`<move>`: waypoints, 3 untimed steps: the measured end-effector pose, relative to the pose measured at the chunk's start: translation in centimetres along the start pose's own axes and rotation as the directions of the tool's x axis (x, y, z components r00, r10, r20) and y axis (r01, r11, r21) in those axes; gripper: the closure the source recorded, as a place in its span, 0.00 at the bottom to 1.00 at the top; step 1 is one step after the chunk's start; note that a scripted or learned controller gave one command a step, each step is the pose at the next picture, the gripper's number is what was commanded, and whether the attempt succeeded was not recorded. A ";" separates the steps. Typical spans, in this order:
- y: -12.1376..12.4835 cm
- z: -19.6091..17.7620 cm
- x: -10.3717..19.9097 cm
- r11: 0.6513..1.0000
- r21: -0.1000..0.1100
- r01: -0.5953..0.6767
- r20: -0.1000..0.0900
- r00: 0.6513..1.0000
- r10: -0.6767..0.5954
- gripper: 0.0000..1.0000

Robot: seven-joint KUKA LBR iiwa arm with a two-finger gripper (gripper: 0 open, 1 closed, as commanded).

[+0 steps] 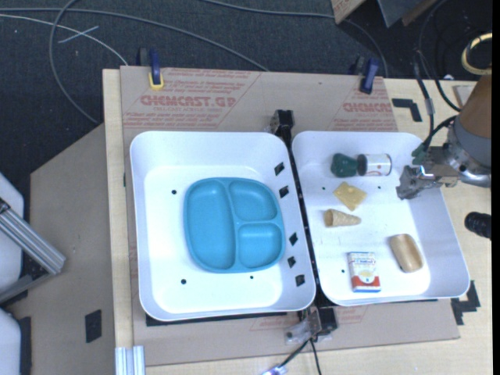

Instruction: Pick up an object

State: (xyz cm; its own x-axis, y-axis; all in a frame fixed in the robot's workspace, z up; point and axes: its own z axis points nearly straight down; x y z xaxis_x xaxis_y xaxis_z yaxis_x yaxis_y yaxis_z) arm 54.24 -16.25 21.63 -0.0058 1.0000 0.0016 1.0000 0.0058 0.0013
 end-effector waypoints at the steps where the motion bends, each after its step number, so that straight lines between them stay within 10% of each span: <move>1: 1.2 0.3 4.9 1.000 0.002 -0.002 0.000 1.000 0.002 1.00; 3: 6.3 -0.5 14.8 1.000 -0.001 -0.002 0.001 1.000 0.002 1.00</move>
State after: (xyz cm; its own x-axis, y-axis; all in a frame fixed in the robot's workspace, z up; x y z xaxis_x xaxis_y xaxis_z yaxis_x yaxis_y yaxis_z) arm 60.50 -1.43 22.16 -0.0037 1.0000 0.0008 1.0000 0.0037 0.0027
